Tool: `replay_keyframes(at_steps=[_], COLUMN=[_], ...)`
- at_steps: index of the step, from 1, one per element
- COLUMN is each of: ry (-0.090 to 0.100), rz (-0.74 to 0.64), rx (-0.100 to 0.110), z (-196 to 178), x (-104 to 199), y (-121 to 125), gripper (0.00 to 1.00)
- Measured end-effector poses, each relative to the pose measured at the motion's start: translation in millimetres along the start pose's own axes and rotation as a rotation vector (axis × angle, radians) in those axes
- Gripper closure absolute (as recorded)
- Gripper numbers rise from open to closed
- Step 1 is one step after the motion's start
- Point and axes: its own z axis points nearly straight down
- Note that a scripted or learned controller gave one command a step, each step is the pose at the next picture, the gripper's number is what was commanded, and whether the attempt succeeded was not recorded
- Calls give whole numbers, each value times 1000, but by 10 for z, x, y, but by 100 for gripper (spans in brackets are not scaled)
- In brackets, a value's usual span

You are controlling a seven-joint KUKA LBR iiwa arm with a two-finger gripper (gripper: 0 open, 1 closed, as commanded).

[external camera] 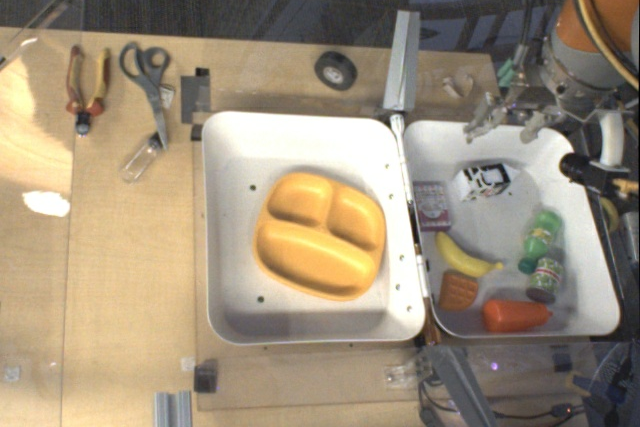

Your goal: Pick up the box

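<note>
while gripper (512, 118) hangs open over right bin (590, 320), small purple box (433, 205) lies flat by left wall.

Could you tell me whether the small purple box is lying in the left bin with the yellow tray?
No, the purple box lies in the right bin, against its left wall, while the yellow tray sits in the left bin.

One fixed camera looks down at a slant on the desk (100, 315), far enough to take in both white bins (230, 305); the arm (600, 5) enters at two o'clock.
</note>
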Motion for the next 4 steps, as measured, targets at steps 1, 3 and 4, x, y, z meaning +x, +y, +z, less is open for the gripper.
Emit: replay_keyframes(at_steps=[1, 3, 4], ry=[0, -1, 1], rz=[11, -54, 122], rx=[0, -10, -3], z=[731, 1659, 670], x=[332, 189, 624], y=[-13, -170, -684], gripper=[0, 100, 100])
